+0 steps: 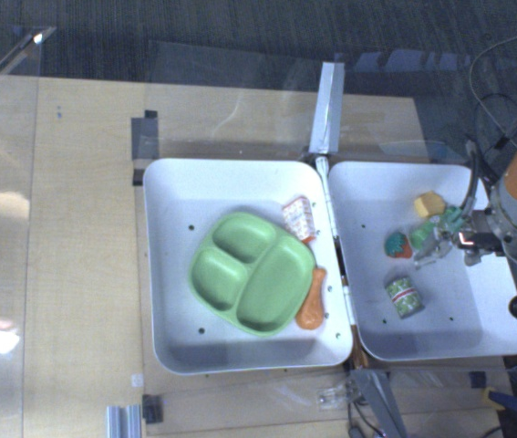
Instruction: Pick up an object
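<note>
The right bin (440,336) holds a yellow block (429,204), a small teal and green clump with a red piece (406,243), and a little green-banded can (403,297) lying on its side. My gripper (439,242) reaches in from the right and hangs just right of the teal and green clump, below the yellow block. Its fingers are small and partly blurred against the toys. I cannot tell whether anything sits between them.
The left bin (171,272) bears a green divided plate (253,271), an orange carrot-like toy (312,301) at the plate's right edge, and a red-and-white packet (298,216) near the divider. A metal post (327,109) stands behind the bins. Cables hang at the right.
</note>
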### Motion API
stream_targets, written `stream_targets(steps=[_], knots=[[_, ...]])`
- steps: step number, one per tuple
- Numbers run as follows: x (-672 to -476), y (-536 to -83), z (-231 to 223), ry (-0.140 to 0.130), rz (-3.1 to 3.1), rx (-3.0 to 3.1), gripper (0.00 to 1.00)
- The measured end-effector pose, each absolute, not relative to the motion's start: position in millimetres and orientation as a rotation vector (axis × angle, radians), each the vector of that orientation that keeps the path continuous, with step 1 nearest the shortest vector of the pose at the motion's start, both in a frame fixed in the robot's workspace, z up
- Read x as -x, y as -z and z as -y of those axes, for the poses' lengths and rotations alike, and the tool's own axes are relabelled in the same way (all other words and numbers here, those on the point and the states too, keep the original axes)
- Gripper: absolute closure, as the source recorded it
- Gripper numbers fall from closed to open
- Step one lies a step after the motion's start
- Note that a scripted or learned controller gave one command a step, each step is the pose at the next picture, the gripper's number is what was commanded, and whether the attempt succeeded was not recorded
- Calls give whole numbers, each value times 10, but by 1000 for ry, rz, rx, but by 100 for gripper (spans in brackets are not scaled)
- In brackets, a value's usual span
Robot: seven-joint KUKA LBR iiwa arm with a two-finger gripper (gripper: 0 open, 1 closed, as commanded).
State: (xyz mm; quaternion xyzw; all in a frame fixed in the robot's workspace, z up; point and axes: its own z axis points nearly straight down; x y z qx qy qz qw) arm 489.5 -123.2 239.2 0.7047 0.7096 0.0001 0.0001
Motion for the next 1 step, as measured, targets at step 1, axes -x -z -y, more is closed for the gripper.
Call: stream_targets(steps=[1], knots=[[-5006, -1121, 1176, 1, -2227, -2220, 0]])
